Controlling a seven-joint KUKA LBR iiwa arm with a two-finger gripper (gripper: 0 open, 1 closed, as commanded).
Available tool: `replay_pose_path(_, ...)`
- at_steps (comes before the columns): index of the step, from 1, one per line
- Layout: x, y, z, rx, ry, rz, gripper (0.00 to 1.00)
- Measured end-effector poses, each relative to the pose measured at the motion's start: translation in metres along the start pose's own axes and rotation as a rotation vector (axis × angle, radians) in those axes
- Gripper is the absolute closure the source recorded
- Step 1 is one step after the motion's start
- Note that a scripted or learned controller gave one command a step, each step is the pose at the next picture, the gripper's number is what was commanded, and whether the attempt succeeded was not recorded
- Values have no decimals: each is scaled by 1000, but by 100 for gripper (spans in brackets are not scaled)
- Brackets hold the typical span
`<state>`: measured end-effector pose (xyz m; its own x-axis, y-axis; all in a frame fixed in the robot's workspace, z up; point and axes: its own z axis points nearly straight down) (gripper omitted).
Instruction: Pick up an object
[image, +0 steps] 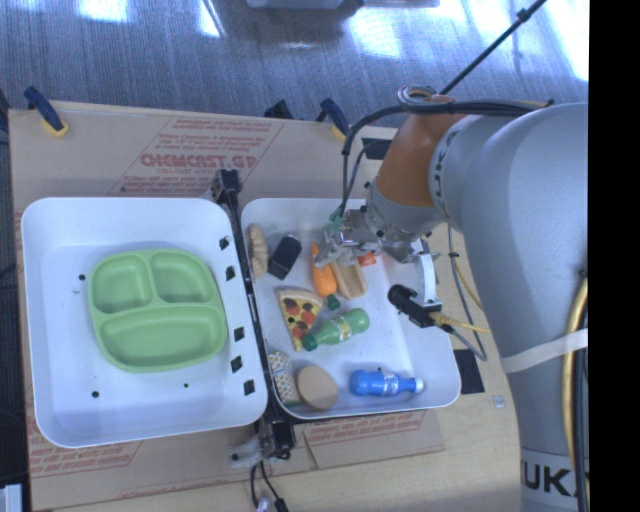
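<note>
- Over the right bin (432, 372), far half, sits the gripper (345, 243), low among the items; grey arm (500, 200) with orange band (410, 165) comes in from the right.
- Grip state: cannot tell whether clenched or released, the metal parts at the tip are too cluttered. Nothing is seen held.
- Orange carrot (325, 279) lies just below the gripper tip, in the bin's middle-far part; contact with the tip cannot be told.
- Tan block (351, 279) lies right beside the carrot, touching or nearly so, also just under the tip.
- Small red-orange piece (368, 259) beside the tan block's far end, partly hidden by the wrist.
- Black block (284, 256) left of the carrot, near a pale bread stick (258, 250) that lies along the bin's left wall.
- Pizza slice (298, 309) in mid bin, its tip touching the green bottle (340, 329), which lies on its side.
- Near edge of the bin: blue bottle (385, 383) on its side, tan egg shape (317, 387) and a patterned round item (280, 367) at the near-left corner.
- Left bin (45, 260) carries a green divided plate (156, 309), flat, near its centre.
- Both bins rest on printed cardboard (150, 150) on the table (485, 425).
- Blue clamps (45, 108) grip the cardboard's far edge.
</note>
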<state>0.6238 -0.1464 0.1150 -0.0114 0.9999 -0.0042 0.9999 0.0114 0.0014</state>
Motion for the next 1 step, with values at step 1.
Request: replay_pose_path(1,-3,-24,-125,1,3,7,100)
